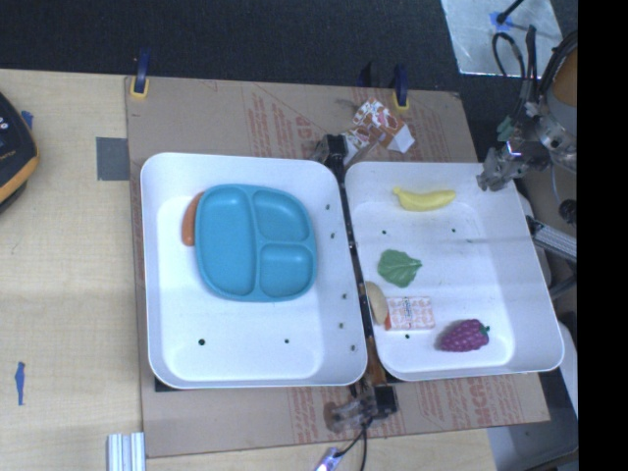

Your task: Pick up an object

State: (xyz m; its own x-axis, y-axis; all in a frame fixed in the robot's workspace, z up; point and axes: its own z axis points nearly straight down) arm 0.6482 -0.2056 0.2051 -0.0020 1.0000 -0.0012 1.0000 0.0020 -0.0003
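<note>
Bench: 2 shallow white bins stand side by side on a brown cardboard sheet (245, 116), which lies on a light wooden table.
Left bin (167, 346): it holds a blue divided plate (255, 241) with 3 compartments. An orange item (187, 222), partly hidden, shows from under the left edge of the plate.
Right bin (510, 283): it holds 5 small things, all apart from the gripper.
Yellow banana (425, 199): it lies near the far wall of the right bin.
Green leaf (398, 267): it is in the middle left part of the right bin, below the banana.
Beige oval piece (376, 303): it rests against the left wall of the right bin, just beside the small red and white packet (410, 313).
Purple grapes (463, 336): near the front wall of the right bin, to the right of the packet.
Gripper (498, 172): it is at the far right corner of the right bin, above the rim. I see nothing between the fingers; how wide they stand I cannot tell.
Crumpled wrapper (378, 126): it lies on the cardboard behind the bins.
Blue clamps: 2 of them, (142, 71) and (400, 84), sit on the far edge of the cardboard.
</note>
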